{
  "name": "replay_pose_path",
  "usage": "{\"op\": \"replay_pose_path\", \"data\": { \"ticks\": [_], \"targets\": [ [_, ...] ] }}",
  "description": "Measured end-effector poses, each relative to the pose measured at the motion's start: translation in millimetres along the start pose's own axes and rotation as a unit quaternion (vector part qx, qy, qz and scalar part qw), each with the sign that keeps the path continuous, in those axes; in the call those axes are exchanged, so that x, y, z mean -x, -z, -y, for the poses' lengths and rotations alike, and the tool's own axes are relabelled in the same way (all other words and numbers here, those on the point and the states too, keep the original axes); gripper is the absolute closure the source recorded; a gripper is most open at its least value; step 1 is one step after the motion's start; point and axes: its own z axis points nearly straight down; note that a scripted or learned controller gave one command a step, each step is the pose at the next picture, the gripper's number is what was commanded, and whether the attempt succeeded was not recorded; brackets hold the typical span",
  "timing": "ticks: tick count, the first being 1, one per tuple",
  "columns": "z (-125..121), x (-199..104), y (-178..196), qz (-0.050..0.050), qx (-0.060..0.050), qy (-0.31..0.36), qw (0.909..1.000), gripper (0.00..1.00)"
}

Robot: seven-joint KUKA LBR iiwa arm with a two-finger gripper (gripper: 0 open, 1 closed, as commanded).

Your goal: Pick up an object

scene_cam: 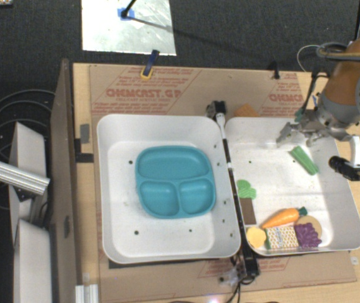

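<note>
1. The gripper [301, 135] hangs over the far part of the right bin [275, 169], its metal fingers [288, 135] spread apart with nothing between them
2. A green stick-shaped piece [306, 160] lies tilted on the bin floor just in front of the gripper, close under the fingers but not clasped by them
3. In the right bin's near corner sit a toy carrot [283, 217], a yellow round piece [256, 236], a patterned block [282, 237], purple grapes [307, 234] and a tan disc [311, 222], crowded together and touching
4. A small green leafy piece [245, 187] and a brown strip [248, 211] lie along the right bin's left wall
5. Left of the right bin, the left bin [117, 169] holds a teal divided tray [175, 181] lying flat near its middle
</note>
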Motion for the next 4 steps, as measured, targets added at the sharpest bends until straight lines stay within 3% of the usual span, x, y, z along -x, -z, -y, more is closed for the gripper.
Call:
{"op": "replay_pose_path", "data": {
  "ticks": [1,2,3,4],
  "targets": [
    [20.9,0.8,1.7,-0.001,-0.003,-0.003,1.0000,0.00],
    [0.4,14.7,-0.2,-0.001,0.000,-0.001,1.0000,0.00],
    [16.5,14.5,0.2,-0.001,-0.003,-0.003,1.0000,0.00],
    [-2.2,14.0,-18.7,-0.001,-0.001,-0.001,1.0000,0.00]
  ]
}}
